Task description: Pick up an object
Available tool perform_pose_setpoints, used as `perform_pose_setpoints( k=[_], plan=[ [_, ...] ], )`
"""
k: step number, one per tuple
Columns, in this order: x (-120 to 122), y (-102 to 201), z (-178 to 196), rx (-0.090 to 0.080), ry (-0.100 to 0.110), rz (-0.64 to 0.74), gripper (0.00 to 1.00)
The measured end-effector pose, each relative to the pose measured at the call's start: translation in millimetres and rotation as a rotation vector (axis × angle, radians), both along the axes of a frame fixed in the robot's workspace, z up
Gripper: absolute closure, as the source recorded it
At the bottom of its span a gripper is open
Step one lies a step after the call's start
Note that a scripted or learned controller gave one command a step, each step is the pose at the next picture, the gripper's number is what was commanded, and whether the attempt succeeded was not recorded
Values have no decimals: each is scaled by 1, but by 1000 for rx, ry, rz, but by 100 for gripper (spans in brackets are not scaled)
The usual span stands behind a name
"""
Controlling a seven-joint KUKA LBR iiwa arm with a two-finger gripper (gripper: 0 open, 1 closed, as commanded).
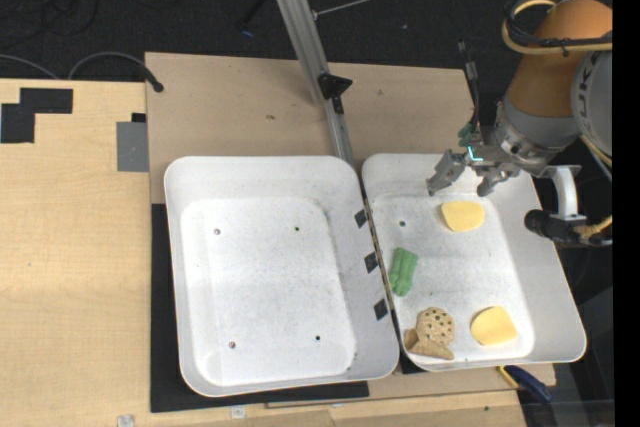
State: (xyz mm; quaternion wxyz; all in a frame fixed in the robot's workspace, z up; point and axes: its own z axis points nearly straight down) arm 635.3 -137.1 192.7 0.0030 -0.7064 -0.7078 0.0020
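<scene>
Yellow round piece (462, 215) lies in the right bin (555, 305) at about one o'clock from that bin's middle, untouched. The gripper (470, 177) hangs just above it at twelve o'clock, fingers spread and holding nothing, so the pick is not yet made. Four objects lie there: two yellow pieces, the second (493, 325) at five o'clock, one green piece (402, 271) and one tan cookie-like piece (432, 331). The left bin (200, 185) sits at nine o'clock.

No legible text, labels, brand marks or numbers appear on the bench, bins, objects or arm.
</scene>
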Motion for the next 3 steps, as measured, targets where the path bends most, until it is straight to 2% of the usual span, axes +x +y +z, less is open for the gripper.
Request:
perform_pose_setpoints(
  k=[1,2,3],
  plan=[
    [1,0,3,-1,-4,2,0],
    [-3,7,-60,1,2,1,0],
    [-3,8,-101,-2,-5,-1,0]
  ],
)
